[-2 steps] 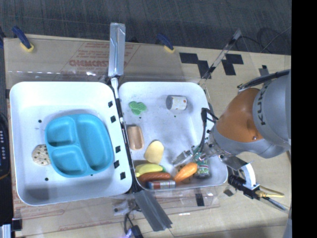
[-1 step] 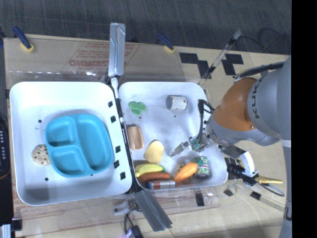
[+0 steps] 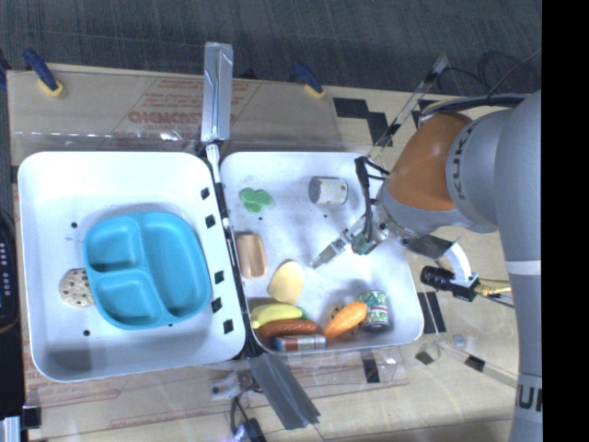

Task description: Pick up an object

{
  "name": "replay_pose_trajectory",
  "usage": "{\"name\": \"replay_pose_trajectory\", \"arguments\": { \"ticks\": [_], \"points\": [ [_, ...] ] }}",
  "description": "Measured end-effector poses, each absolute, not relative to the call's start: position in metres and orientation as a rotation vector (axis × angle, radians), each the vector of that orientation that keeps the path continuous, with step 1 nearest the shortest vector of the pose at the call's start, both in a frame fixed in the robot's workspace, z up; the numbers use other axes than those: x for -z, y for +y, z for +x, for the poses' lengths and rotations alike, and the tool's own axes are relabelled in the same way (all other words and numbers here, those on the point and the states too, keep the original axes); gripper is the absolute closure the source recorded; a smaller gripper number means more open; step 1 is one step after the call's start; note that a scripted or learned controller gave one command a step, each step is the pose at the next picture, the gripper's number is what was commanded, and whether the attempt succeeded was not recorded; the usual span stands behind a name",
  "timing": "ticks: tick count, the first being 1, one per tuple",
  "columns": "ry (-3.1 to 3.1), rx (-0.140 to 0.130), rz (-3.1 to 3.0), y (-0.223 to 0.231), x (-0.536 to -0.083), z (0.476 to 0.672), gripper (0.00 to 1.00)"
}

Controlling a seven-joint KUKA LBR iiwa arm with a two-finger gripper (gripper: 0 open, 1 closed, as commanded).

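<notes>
My gripper [image 3: 324, 254] hangs over the middle of the right bin [image 3: 396, 274], its tip pointing down-left over bare bin floor. Nothing shows at its tip. A yellow pear-like fruit [image 3: 286, 282] lies just left and below it. A tan bread-like block [image 3: 249, 254] rests by the bin's left wall. A grey cylinder [image 3: 328, 191] and a green leafy piece [image 3: 255, 198] lie farther back. Along the front wall sit a banana [image 3: 277, 313], a brown sausage [image 3: 287, 327], a carrot [image 3: 345, 318], a green-labelled can [image 3: 375, 310] and a red-and-blue marker [image 3: 297, 343].
The left bin [image 3: 46, 182] holds a blue divided tray [image 3: 147, 268] and a cookie [image 3: 75, 287] at its left wall. A raised divider [image 3: 221, 228] separates the bins. The arm's orange band [image 3: 425, 162] looms over the right bin's right side.
</notes>
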State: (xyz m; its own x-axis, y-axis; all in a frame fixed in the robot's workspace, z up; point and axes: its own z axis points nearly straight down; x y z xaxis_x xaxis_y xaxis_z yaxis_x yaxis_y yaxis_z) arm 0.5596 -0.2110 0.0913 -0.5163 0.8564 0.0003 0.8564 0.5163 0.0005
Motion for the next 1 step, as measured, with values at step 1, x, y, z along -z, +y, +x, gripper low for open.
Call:
{"name": "replay_pose_trajectory", "arguments": {
  "ticks": [1],
  "points": [
    [-2.922, 0.003, -1.159, -0.2072, -0.0917, 0.479, 0.0]
  ]
}}
